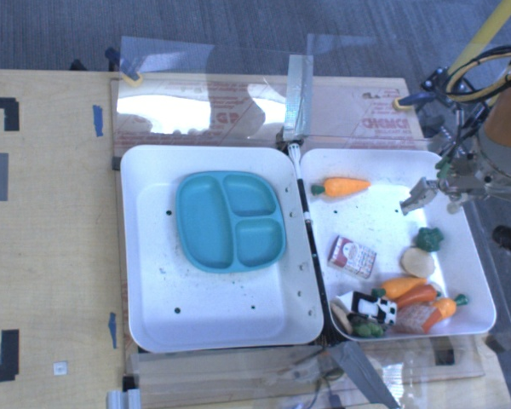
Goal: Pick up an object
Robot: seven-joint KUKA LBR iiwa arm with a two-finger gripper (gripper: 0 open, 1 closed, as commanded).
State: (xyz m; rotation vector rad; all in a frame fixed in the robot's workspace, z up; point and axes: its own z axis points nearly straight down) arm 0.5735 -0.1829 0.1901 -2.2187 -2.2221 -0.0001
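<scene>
My gripper hangs over the far right part of the right bin, open, with nothing between its fingers. A green broccoli piece lies just below it in the view, and a pale round item sits under that. An orange carrot lies to the gripper's left near the bin's far wall. A small red and white carton rests mid-bin. Along the near edge sit a black and white toy, an orange piece and a second carrot.
The left bin holds a blue divided plate. Clear plastic sheeting and a metal strip stand behind the bins. Cables and a yellow hose crowd the upper right beside the arm.
</scene>
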